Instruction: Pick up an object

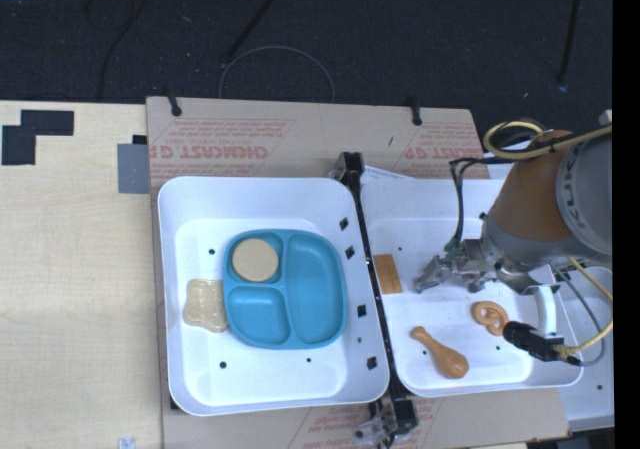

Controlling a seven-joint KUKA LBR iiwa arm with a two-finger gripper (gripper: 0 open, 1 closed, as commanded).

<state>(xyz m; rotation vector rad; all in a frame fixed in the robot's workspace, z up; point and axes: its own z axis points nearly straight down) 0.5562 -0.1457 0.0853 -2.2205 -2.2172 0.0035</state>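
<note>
Right now my gripper hangs low over the right bin, near its left wall, and I cannot tell how its jaws stand; nothing visible sits between them. Closest to it is a small tan block, flat on the bin floor just beside the divider. It looks rigid and light, so I'd judge a pinch across its short sides would hold, though the wall crowds one side. A wooden spoon lies near the bin's front edge, stiff, light, probably smooth; I'd take it at the neck rather than the rounded bowl, which could squirt out. A pretzel-shaped piece lies just right of it. Over in the left bin sits a blue divided plate holding a round cracker-like disc.
</note>
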